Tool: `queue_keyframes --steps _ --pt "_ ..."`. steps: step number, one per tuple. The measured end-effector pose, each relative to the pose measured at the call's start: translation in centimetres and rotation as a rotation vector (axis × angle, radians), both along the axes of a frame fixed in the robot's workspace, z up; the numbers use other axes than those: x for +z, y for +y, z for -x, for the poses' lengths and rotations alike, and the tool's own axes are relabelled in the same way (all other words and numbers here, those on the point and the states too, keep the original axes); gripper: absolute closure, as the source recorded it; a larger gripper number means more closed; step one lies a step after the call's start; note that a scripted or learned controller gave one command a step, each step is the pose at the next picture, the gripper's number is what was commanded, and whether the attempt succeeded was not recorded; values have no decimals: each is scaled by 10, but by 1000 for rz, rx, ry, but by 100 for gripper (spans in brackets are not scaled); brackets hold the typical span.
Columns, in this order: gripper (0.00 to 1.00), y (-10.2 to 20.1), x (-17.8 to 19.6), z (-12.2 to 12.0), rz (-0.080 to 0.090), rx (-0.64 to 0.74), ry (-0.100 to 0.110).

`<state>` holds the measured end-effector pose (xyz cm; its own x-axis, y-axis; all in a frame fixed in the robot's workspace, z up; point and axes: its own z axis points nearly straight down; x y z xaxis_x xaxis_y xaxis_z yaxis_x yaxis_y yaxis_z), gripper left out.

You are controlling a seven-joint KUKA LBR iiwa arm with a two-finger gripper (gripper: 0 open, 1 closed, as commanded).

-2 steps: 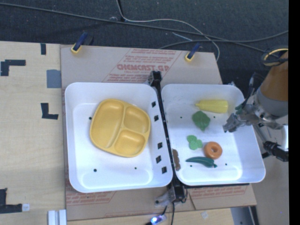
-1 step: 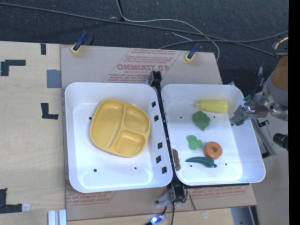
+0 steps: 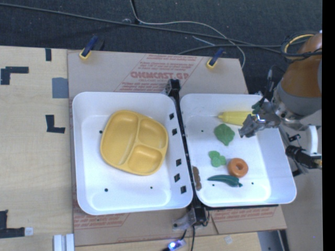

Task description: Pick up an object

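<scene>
The right bin (image 3: pixel 272 156) holds several small toy foods. A yellow corn cob (image 3: pixel 234 117) lies near its far side, and a green leafy piece (image 3: pixel 225 134) sits just below that. Lower down are a smaller green piece (image 3: pixel 216 158), an orange ring (image 3: pixel 238 167) and a dark green pepper (image 3: pixel 225 180). My gripper (image 3: pixel 253 124) hangs over the right bin's upper right part, right beside the corn cob's right end. Nothing shows between its fingers.
The left bin (image 3: pixel 86 150) holds a yellow divided plate (image 3: pixel 134 141). A black clamp strip (image 3: pixel 178 140) runs between the two bins. Yellow clips (image 3: pixel 88 48) and cables lie along the cardboard's far edge. The arm (image 3: pixel 301 82) comes in from the right.
</scene>
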<state>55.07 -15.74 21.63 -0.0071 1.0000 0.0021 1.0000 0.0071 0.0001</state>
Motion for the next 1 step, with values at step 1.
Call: queue_keyframes --steps 1 --pt "100 63 -1 7 1 -1 2"
